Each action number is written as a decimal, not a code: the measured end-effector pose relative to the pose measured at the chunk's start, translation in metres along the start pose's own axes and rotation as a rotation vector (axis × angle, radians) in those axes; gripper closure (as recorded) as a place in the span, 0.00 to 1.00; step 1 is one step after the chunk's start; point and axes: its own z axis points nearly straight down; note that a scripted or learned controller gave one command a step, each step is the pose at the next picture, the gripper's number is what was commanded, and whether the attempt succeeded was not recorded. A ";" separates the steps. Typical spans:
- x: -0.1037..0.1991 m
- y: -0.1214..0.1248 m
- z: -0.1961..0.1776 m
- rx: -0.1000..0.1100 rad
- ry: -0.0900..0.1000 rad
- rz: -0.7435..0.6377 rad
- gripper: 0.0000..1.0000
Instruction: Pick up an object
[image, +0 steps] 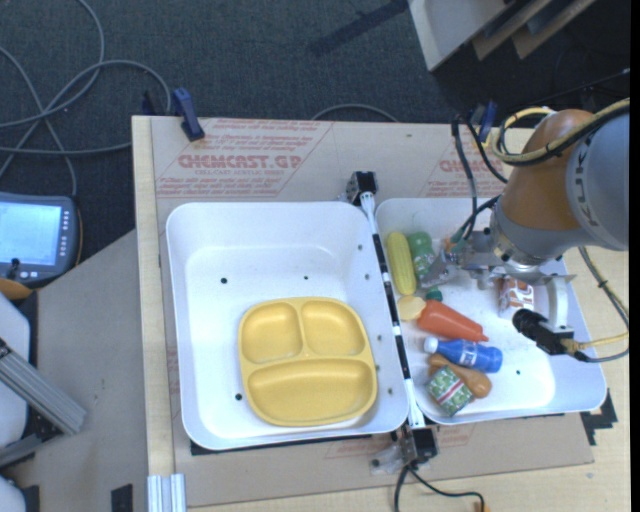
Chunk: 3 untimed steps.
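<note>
Reach step: gripper low over right bin, far edge (open/closed: can't tell). Next: descend on carrot, close.

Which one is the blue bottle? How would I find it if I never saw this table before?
Start at the two white bins and go to the right bin, the one crowded with toy food. Near its middle, just below the orange carrot, lies the blue bottle on its side. It is the only blue thing there, and it has a white cap at its left end.
</note>
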 end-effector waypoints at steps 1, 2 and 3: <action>0.009 -0.072 0.029 0.010 0.003 0.001 0.00; 0.008 -0.066 0.016 -0.006 -0.001 0.000 1.00; 0.099 -0.007 -0.078 -0.011 0.000 -0.011 1.00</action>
